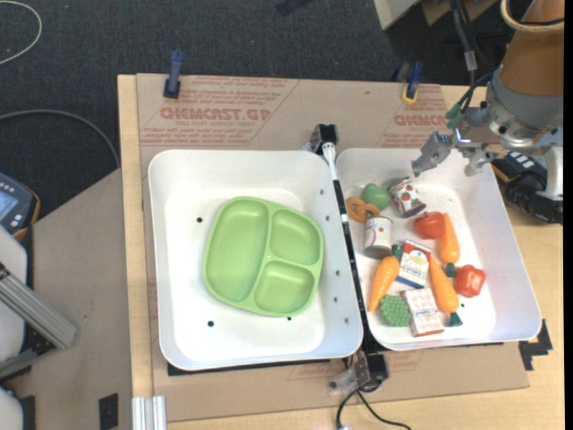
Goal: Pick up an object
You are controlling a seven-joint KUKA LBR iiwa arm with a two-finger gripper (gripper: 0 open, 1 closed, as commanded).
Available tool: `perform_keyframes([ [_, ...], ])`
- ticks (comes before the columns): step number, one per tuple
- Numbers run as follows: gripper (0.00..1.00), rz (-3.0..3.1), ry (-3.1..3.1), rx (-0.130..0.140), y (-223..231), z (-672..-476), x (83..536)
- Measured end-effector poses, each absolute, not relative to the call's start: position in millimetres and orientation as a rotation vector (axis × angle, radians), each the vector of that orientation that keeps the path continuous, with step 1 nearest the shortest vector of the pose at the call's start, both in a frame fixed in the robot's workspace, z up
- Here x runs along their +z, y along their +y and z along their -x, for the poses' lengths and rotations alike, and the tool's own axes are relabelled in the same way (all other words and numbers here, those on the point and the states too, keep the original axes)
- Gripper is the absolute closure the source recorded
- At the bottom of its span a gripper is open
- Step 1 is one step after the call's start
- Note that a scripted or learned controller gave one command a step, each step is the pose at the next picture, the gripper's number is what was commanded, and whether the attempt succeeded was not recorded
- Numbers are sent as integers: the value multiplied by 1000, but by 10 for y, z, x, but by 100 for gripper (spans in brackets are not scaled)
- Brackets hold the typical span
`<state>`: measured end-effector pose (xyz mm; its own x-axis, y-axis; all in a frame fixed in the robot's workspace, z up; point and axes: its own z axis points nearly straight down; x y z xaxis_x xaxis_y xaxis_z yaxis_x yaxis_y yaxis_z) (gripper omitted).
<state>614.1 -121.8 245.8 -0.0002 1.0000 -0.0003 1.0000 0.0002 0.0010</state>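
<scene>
The gripper (436,155) hangs over the top of the right bin (510,240) with nothing between its fingers, though whether they're spread or pinched I can't tell from here. The toys sit in a heap below it: carrot (383,280), tomato (469,280), can (379,236). By my read nothing's picked; descent, grasp and lift remain.

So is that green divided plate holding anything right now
Empty. The green divided plate lies flat in the left bin with all three compartments bare; the toy foods are heaped in the right bin.
</scene>
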Motion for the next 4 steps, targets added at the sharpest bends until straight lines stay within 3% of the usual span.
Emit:
perform_keyframes([
  [1,0,-2235,2223,-13,-1617,-5649,1374],
  [2,0,-2223,2226,1,-1167,-4965,2032],
  [3,0,-2223,2229,-2,-774,-4779,1836],
  [4,0,-2218,2220,2,-731,-4797,1954],
])
